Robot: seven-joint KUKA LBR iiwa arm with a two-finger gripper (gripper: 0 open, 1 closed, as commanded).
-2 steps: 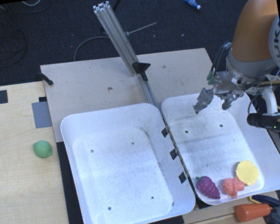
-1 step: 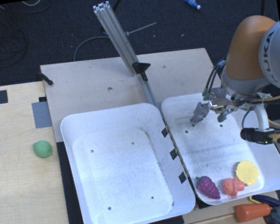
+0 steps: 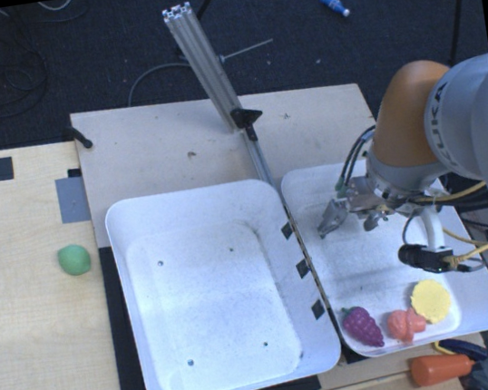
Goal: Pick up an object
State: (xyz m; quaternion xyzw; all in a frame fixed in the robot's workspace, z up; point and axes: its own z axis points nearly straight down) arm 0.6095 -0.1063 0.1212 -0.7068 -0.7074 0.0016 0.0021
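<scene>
While the grey arm with its orange band (image 3: 415, 116) reaches in from the right, we note its two-finger gripper (image 3: 350, 216) hanging over the right white bin (image 3: 378, 260), jaws spread, nothing between them. Well below the jaws, along that bin's near edge, lie a purple grape-like toy (image 3: 362, 326), an orange-pink lumpy toy (image 3: 404, 324) and a yellow round toy (image 3: 431, 299). Left of the jaws sits the left white bin (image 3: 210, 296); far beyond it, a green ball (image 3: 74, 259) on the bench.

Bench (image 3: 172, 146) bears two bins (image 3: 210, 296), green ball (image 3: 74, 259).
</scene>
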